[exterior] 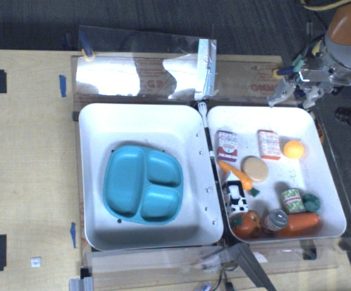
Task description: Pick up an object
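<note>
My gripper (294, 97) hangs above the far rim of the right bin (330, 180), near its back right corner, open with nothing between its fingers. Below it in that bin lie two red-and-white packets (228, 144) (268, 144), an orange ball (293, 149), a tan round disc (255, 168) and a toy carrot (239, 175). Along the bin's near side sit a black-and-white piece (237, 200), a green can (291, 200), a green leafy toy (312, 202), a tomato (246, 224), a grey can (275, 221) and a long orange-red toy (302, 223).
The left bin (96, 132) holds a blue divided plate (143, 183). A clear plastic sheet (145, 71) and a cardboard panel (248, 77) lie behind the bins. The arm's orange band (348, 29) is at the top right.
</note>
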Robot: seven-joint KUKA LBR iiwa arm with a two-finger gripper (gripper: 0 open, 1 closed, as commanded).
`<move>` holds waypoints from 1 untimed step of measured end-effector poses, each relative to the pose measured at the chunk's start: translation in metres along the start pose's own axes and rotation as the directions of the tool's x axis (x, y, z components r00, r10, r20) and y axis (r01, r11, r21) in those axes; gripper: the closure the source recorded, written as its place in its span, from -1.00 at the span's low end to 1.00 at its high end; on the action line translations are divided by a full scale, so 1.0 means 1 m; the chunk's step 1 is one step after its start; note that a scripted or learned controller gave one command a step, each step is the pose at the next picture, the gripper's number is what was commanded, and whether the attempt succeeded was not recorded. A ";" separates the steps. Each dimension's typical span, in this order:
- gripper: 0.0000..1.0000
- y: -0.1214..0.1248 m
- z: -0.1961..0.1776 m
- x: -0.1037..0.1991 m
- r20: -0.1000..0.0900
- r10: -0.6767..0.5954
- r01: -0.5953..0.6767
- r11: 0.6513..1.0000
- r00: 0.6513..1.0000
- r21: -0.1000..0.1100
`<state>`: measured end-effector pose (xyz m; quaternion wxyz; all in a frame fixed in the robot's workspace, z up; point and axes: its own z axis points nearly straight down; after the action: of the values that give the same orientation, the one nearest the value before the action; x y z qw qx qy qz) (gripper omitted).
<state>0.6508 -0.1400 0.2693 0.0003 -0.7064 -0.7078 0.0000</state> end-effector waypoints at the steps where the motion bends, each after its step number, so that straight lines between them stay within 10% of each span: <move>1: -1.00 -0.066 0.084 -0.032 0.000 -0.125 0.125 0.992 0.992 0.003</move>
<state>0.5848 -0.1719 0.1851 0.0012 -0.6607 -0.7506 0.0013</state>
